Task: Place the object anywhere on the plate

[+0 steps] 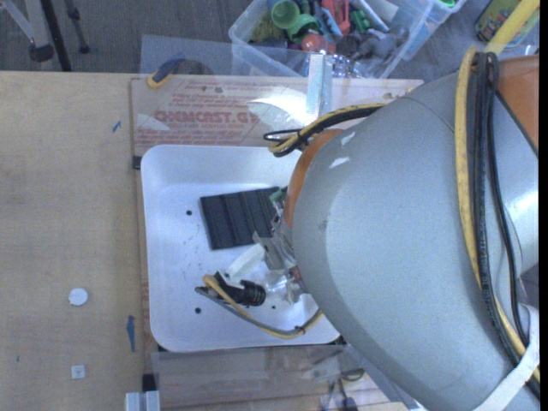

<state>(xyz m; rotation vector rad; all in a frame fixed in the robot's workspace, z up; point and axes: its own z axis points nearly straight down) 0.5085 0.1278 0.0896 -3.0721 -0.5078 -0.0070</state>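
A dark ribbed rectangular slab (pixel 237 217) lies flat in the middle of the white bin (pixel 171 255). My gripper (pixel 261 272) hangs low over the bin floor, just in front of the slab's near right corner, mostly covered by the big grey arm (pixel 402 247). A small green bit (pixel 276 196) peeks out at the arm's edge beside the slab; I cannot tell what it is. A black and yellow cable (pixel 229 290) loops out from the wrist over the bin floor. No plate can be told apart from the arm's bulk.
The arm hides the right side of the bench. A cardboard sheet (pixel 214 114) lies behind the bin. A clear tub of colourful toys (pixel 342 15) stands at the back. Bare wooden benchtop (pixel 60 204) stretches left, with a small white disc (pixel 78 296).
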